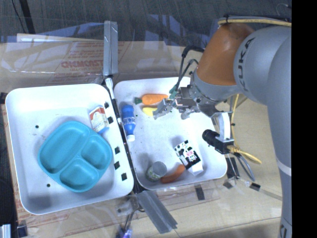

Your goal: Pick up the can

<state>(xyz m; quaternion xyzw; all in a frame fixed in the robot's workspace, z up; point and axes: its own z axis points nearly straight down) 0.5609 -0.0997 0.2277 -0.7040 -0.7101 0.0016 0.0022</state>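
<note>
Can [156,171] in right bin [216,168] beside sausage [173,174]; blue tray [75,155] in left bin [29,100].

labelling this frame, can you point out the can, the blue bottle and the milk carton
can [156,170], camera view, on its open top rim
blue bottle [129,121], camera view, on the middle of its body
milk carton [188,156], camera view, on its cow-patterned face

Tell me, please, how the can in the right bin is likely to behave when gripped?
The can looks small, so probably light. Its round metal wall may slip or roll if squeezed off-centre. It touches the sausage near the bin wall, so neighbours could be nudged.
</note>
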